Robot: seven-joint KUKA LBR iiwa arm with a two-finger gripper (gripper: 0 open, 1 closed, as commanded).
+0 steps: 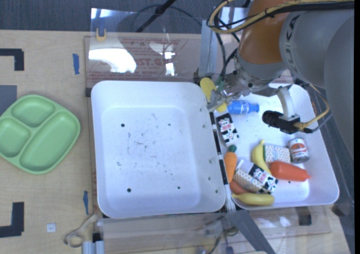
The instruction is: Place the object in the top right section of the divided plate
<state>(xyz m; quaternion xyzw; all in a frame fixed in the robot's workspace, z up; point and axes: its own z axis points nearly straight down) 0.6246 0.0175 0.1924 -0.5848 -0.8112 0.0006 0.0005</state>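
Note:
The green divided plate (38,133) lies on the wooden bench at the far left, with two small sections at its top and left and one long section at its lower right. My gripper (218,96) hangs over the dividing wall between the two bins, near their back edge. A small yellow object (207,85) sits right against the gripper's left side; the wrist hides whether it is gripped. A blue bottle (243,107) lies just right of the gripper in the right bin (323,182).
The left bin (152,146) sits between the plate and the arm. The right bin holds a cow-patterned carton (226,129), a carrot (230,164), bananas (257,154), a small can (297,150), an orange-red vegetable (288,172) and patterned boxes (254,178). A clear panel (143,50) stands behind the bins.

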